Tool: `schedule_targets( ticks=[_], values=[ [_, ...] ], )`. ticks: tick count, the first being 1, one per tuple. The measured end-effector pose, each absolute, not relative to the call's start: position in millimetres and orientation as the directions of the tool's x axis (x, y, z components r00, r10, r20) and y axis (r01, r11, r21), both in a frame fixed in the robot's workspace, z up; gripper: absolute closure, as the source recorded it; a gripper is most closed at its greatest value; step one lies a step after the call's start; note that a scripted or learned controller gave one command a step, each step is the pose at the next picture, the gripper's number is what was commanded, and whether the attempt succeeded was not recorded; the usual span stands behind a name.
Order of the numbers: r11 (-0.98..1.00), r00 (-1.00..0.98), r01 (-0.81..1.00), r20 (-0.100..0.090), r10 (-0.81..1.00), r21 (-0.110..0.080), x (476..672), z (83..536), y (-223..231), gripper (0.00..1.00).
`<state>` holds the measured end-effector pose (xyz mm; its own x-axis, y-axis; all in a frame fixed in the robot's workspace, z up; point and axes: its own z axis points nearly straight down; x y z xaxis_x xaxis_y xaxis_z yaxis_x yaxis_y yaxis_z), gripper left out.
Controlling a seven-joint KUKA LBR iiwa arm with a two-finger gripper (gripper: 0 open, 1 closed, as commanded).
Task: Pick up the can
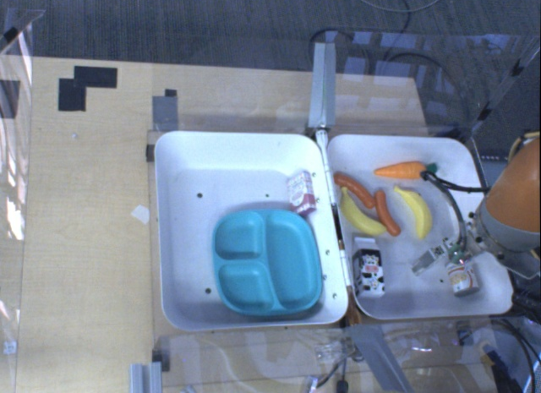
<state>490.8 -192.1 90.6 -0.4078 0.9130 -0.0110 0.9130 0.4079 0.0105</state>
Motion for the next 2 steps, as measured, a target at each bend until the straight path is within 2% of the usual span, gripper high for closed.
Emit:
schedule_targets(
  ticks=[1, 2],
  values=[
    [0.357, -0.357, 0.934, -0.004, 0.934, 0.011, 491.5, 89.4, -203.9, 0.00],
    [0.088, -0.088, 0.996, 0.000, 0.996, 0.009, 490.5, 88.8, -204.3, 0.00]
  ],
)
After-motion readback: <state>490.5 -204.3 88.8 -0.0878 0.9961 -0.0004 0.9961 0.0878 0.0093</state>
